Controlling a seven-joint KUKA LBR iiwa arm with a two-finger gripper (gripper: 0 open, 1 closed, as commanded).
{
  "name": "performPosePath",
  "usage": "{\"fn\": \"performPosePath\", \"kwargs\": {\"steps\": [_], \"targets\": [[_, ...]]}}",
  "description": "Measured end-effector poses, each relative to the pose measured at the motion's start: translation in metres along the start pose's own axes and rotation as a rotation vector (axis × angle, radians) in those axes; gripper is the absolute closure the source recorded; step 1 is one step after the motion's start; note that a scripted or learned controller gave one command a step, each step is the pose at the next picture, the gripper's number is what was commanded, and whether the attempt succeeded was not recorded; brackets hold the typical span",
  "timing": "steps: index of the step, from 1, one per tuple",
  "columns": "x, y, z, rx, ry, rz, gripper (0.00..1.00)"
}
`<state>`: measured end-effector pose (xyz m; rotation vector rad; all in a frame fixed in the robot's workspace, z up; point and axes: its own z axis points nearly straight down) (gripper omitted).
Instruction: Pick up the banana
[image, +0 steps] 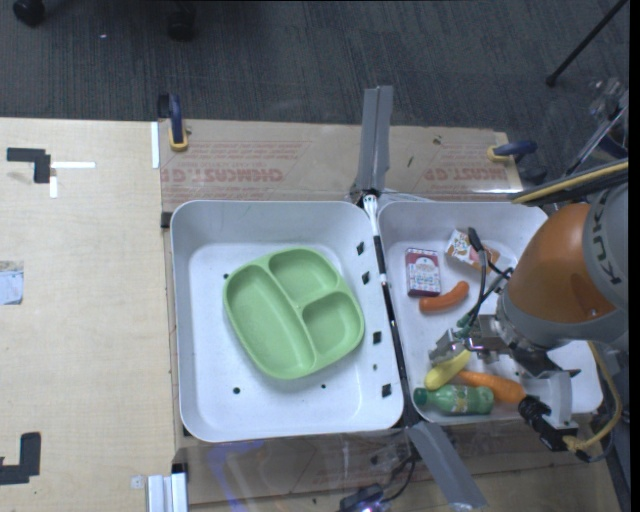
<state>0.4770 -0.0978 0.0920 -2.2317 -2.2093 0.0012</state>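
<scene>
- Camera view: we log two white bins side by side on the bench. The left bin (200, 300) holds a green divided plate (292, 312), lying flat near its middle.
- The right bin (400, 225) carries the clutter. The banana (446, 370) lies toward its near left part, tilted, yellow with a dark tip.
- Just nearer than the banana we note a green bottle (456, 400) on its side, and a carrot (493, 384) to the right of the banana, touching or almost so.
- Farther back: a red sausage (444, 297), a small red carton (423, 271), and a crumpled packet (466, 248).
- The arm's gripper (462, 342) hangs right above the banana's far end; we cannot tell how far open the claw is, nor whether it has hold of anything.
</scene>
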Motion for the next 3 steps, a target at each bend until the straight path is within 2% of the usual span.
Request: {"fn": "performPosePath", "kwargs": {"steps": [1, 2, 3], "targets": [[0.001, 0.000, 0.000, -0.001, 0.000, 0.114, 0.00], [0.001, 0.001, -0.010, -0.002, 0.000, 0.116, 1.00], [0.056, 0.032, -0.100, -0.001, -0.001, -0.012, 1.00]]}}
